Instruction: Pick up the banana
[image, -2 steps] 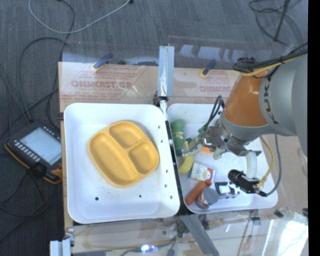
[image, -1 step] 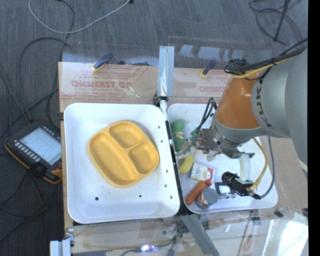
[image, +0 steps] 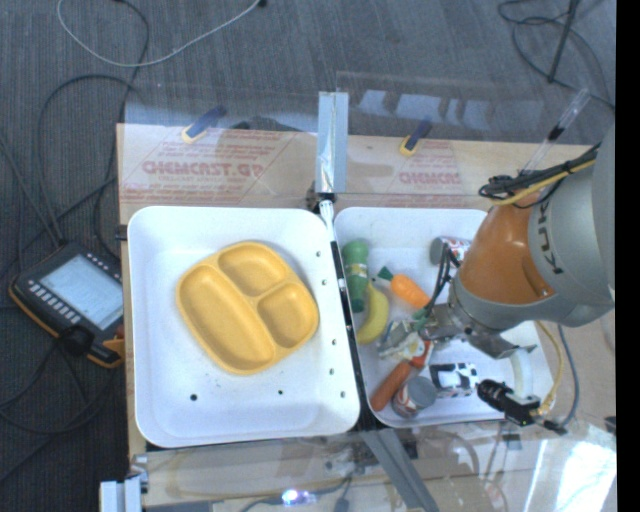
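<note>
The yellow banana (image: 376, 312) lies in the right bin (image: 400, 224), close to its left wall and pointing roughly front to back. The gripper (image: 421, 329) is low in the same bin, just right of the banana's lower end, under the arm's orange band (image: 505, 266). It sits among cluttered items, and nothing is clearly held between its fingers. The banana lies on the bin floor.
Around the banana are a green item (image: 355, 262), an orange carrot (image: 408, 290), a can (image: 452, 249), a red sausage-like piece (image: 391, 384) and a grey round lid (image: 414, 395). A yellow divided plate (image: 249, 305) sits in the left bin (image: 160, 390).
</note>
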